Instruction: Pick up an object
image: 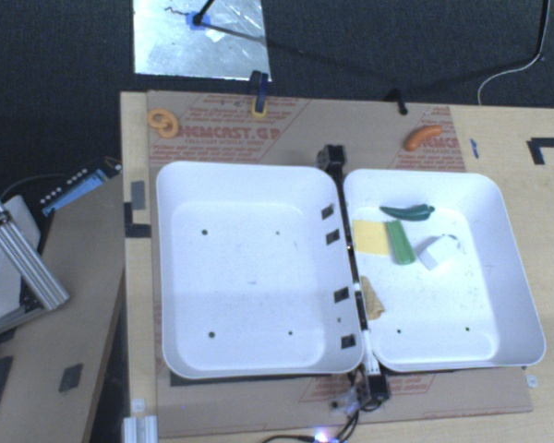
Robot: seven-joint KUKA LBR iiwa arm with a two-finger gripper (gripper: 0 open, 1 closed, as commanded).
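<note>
In the right bin [499, 247], toward its far left part, several small objects cluster: a dark green pepper-shaped toy [408, 212], a yellow flat block [370, 238] touching a light green bar [402, 244], and a white piece [433, 252] just right of them. A tan scrap [372, 300] lies by the near divider. The left bin [180, 275] sits beside it. The pincer's state cannot be told.

Lab bench [286, 123], twin white bins [249, 340]
</note>
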